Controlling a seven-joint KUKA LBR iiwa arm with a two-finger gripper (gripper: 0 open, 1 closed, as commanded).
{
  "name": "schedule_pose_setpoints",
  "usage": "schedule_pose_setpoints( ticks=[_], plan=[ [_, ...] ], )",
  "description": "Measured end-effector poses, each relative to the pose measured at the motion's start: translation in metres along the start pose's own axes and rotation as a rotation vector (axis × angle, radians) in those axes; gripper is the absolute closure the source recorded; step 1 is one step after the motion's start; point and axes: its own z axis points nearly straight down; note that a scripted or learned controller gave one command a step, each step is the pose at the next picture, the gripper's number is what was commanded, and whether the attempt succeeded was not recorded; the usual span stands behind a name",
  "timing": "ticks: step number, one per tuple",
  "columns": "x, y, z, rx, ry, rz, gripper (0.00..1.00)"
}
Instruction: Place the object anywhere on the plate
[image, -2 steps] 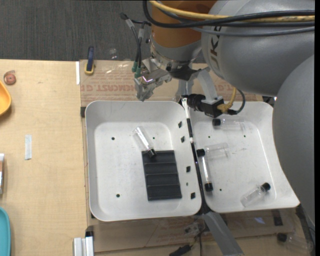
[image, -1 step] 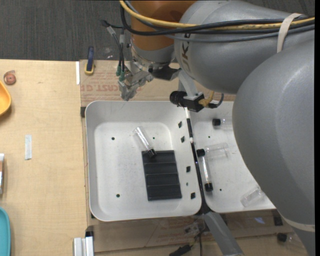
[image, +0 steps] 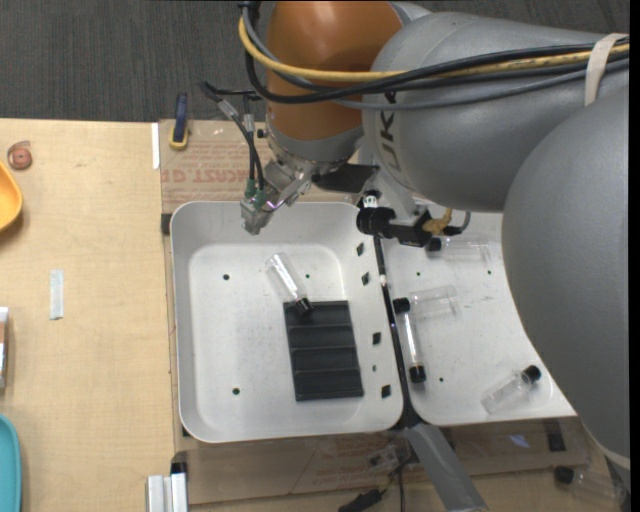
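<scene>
A black ridged plate (image: 323, 350) lies flat in the left white bin (image: 200, 330), right of its middle. A clear tube with a black cap (image: 286, 282) lies slanted on the bin floor, and its capped end touches the plate's top left corner. My gripper (image: 257, 213) hangs over the bin's far rim, up and to the left of the tube and apart from it. Nothing shows in its grasp. The big grey arm with its orange band (image: 320, 60) covers the upper right of the view.
The right bin (image: 470, 340) holds several clear tubes: one along the divider (image: 409, 343), one near the front right (image: 510, 390), one fainter in the middle (image: 432, 299). A tan bench (image: 90, 250) lies left of the bins.
</scene>
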Motion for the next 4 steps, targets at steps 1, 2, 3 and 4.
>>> schedule_pose_setpoints(
  ticks=[1,2,3,4],
  plan=[
    [0.009,-0.007,0.008,0.001,0.000,-0.099,1.00],
    [0.029,-0.026,-0.013,-0.001,0.000,-0.392,1.00],
    [0.005,0.007,0.079,-0.002,0.000,-0.265,1.00],
    [0.036,-0.027,0.061,-0.004,-0.001,-0.473,1.00]
  ],
)
